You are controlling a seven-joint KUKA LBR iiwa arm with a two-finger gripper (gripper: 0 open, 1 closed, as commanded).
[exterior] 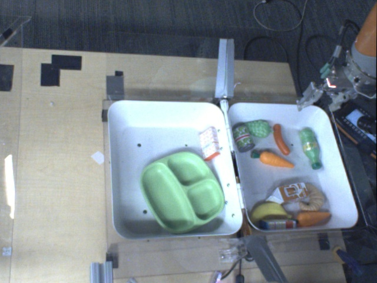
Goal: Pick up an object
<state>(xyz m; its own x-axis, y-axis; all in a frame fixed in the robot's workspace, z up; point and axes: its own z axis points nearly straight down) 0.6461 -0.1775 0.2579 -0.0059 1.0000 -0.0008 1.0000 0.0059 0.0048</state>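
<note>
My gripper (pixel 321 98) hangs open over the far right corner of the right bin (pixel 341 175), with nothing between its fingers. Below it in that bin lie a green bottle (pixel 310 148), a red sausage-like piece (pixel 281 139), a carrot (pixel 274 158) and a green bumpy item (pixel 258 128) beside a small dark can (pixel 241 137). At the bin's near end sit a wrapped bread ring (pixel 300 194), a banana (pixel 270 210) and an orange piece (pixel 313 218). The bottle is the closest thing to the gripper.
The left bin (pixel 126 158) holds a green divided plate (pixel 182 191) and a small red-and-white packet (pixel 208 143) near the wall between the bins. A metal post (pixel 224 69) stands behind that divider. Cables trail at the back right.
</note>
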